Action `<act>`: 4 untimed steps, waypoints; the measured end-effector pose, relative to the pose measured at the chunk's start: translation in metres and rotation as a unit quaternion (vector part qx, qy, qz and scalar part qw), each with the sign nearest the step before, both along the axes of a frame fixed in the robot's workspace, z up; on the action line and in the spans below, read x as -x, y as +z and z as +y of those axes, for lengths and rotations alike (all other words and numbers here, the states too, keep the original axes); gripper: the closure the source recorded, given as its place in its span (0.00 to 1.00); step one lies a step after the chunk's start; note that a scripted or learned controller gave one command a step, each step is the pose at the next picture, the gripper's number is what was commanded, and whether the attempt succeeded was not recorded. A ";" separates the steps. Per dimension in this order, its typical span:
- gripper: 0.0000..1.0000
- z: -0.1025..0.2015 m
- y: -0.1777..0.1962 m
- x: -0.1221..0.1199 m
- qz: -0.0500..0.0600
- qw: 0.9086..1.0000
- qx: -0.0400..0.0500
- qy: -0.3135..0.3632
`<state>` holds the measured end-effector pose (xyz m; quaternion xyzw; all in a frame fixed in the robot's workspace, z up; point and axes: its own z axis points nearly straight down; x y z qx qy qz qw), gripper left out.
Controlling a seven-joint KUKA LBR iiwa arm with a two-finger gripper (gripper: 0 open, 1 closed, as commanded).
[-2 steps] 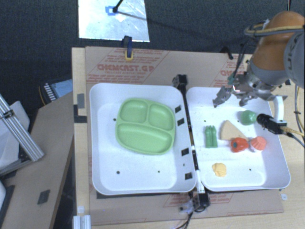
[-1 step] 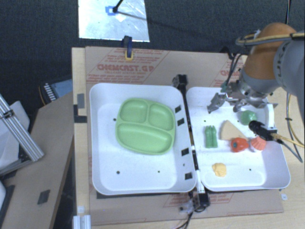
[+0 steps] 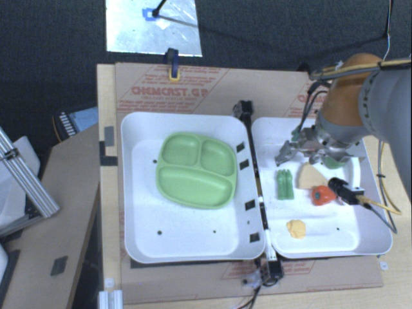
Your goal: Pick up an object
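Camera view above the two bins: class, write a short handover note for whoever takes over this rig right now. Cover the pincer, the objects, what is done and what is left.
Pincer: low over the far part of the right bin, just beyond the green block. No object is seen in its grip.
Objects: the right bin holds the green block, a pale wedge, a red piece and a yellow lump. The left bin holds a green divided plate.
Done: the arm is placed over the right bin.
Left: grasp one object and lift it; nothing is picked up yet.
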<state>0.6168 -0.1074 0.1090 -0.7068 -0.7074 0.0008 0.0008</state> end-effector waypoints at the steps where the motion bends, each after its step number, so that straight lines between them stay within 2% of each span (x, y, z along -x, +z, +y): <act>1: 1.00 0.000 0.014 -0.002 -0.003 1.000 0.000 0.001; 3: 1.00 -0.009 0.117 -0.004 -0.004 1.000 0.001 0.001; 4: 1.00 -0.009 0.148 -0.005 -0.004 1.000 0.000 0.002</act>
